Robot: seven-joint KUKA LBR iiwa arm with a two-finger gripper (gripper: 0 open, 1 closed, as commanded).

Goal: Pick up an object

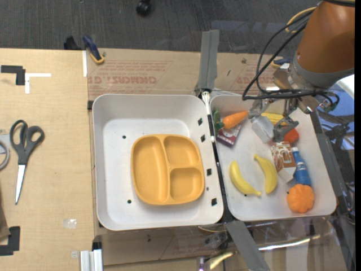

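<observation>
cardboard (169, 72) lies under the far edge of both bins, w/ red print on it, mirrored and upside down; letters too faint to read for sure. small carton (284, 155) in the right bin (237, 205) has a printed label, too small to read. blue bottle (300, 172) beside it, label unreadable.

bench top (45, 151) is pale wood. scissors (22, 145) w/ grey handles lie near its left edge, black brackets (14, 75) at the far left. beyond the bench: dark carpet, w/ a chair caster (143, 7).

left bin (107, 208) holds a yellow divided plate (168, 169), three compartments, about centred.

right bin: carrot (236, 118) near the far left corner, touching a dark packet (228, 134). two bananas (255, 175) mid-bin, near the front edge. orange pumpkin-shaped toy (300, 198) at the front right corner, just beside the bottle. small red-orange thing (291, 135) near the right edge.

gripper (276, 127) hangs over the far right part of the right bin, fingers (282, 130) pointing down among the items, next to the red-orange thing and a yellow item (272, 117). can't tell if fingers are wide or narrow, or if anything sits between them. arm's orange band (330, 33) above, black cables (271, 55) looping round it.
</observation>
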